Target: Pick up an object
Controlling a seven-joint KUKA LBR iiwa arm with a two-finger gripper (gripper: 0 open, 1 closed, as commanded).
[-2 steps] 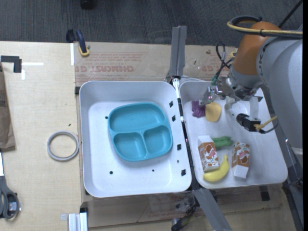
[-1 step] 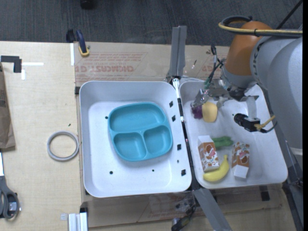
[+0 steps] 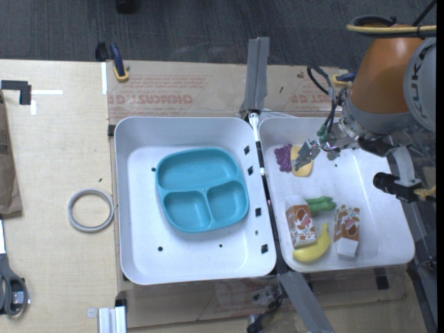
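My gripper [image 3: 306, 155] hangs over the upper left part of the right bin [image 3: 374, 186], right at a small yellow object [image 3: 302, 168] that it partly hides. A purple bunch of grapes [image 3: 283, 157] lies just to its left. Further toward the front of that bin are a green object [image 3: 320, 203], two small cartons [image 3: 300, 225] [image 3: 347, 232] and a yellow banana [image 3: 312, 249]. Whether the yellow object is touched or held is hidden.
A blue three-compartment plate [image 3: 202, 189] lies in the left bin [image 3: 132, 207]. A grey divider post [image 3: 257, 75] stands between the bins at the back. On the bench to the left lie a ring [image 3: 90, 209] and scissors [image 3: 12, 290].
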